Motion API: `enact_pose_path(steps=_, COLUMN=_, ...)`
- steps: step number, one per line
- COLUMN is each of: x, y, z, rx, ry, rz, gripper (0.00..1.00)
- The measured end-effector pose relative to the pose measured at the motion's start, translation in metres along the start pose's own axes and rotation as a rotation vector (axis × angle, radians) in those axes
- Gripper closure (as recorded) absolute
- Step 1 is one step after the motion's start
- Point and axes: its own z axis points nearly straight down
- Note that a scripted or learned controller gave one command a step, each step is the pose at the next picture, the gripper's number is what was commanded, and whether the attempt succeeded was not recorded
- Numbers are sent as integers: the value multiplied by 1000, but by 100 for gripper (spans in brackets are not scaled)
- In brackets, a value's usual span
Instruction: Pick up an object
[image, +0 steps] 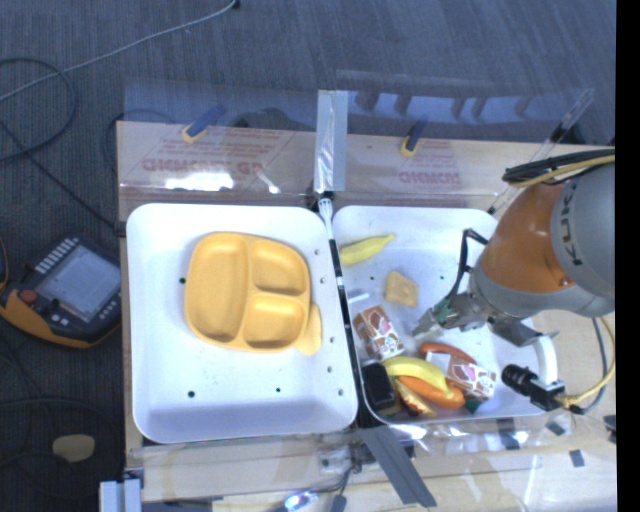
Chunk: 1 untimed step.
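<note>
The right bin (440, 225) holds several small items. A yellow banana-shaped piece (366, 247) lies near its back left corner, with a tan cracker-like piece (402, 289) a little in front of it. Along the front lie a brown-and-white packet (377, 333), a yellow banana (418, 374), an orange piece (432, 395), a red sausage-like piece (447, 353) and a red-and-white wrapper (472, 379). My gripper (437, 319) hangs low over the bin's middle, just right of the cracker and above the red piece. I see nothing held in it.
The left bin (160, 390) holds a yellow divided tray (248, 290). The grey arm with its orange band (530, 250) covers the right bin's right side. A black dark object (378, 387) sits at that bin's front left. A handheld pendant (70, 290) lies on the floor at left.
</note>
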Motion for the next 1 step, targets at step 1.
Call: enact_pose_path(steps=1, x=0, y=0, z=0, rx=0, ry=0, rz=0, gripper=0)
